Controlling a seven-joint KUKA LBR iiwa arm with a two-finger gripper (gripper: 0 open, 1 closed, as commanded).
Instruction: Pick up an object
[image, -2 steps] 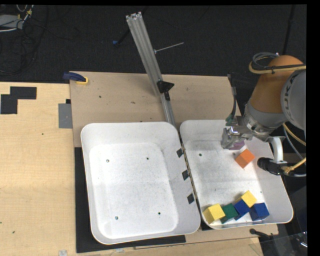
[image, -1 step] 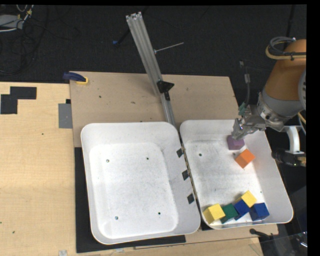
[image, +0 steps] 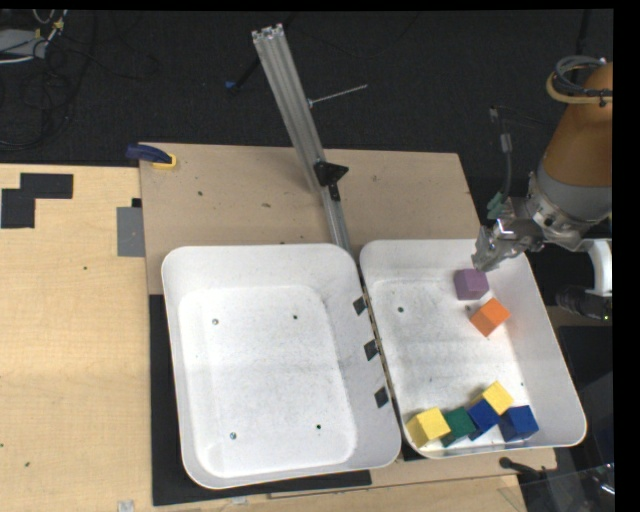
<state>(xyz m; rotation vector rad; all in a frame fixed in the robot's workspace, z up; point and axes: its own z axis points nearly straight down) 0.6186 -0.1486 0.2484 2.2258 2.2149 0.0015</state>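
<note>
Since my gripper (image: 487, 255) hangs at the upper right of the right bin (image: 560, 385), just above and touching or nearly touching the purple block (image: 470, 283), that block is the obvious one to go for. Whether the tool is spread wide or pinched narrow I cannot tell from this slanted view; the tip is a small grey cluster against the white floor, and nothing is visibly held in it.

To do this step well, I judge that I should centre the tip squarely over the purple block before descending, so that it straddles two opposite flat faces and not a corner. The block sits slightly lower left of the tip in the frame, so a small shift that way seems called for. The orange block (image: 489, 317) lies just beside it, down and to the right, turned at an angle; I should keep the closing direction away from it so one side does not catch its edge and push both blocks around.

The bin's upper wall is near, so a straight vertical approach is safer than a slanted one. The yellow, green and blue blocks (image: 475, 415) clustered at the lower right corner are well apart and no concern. The left bin (image: 180, 270) plays no part.
</note>
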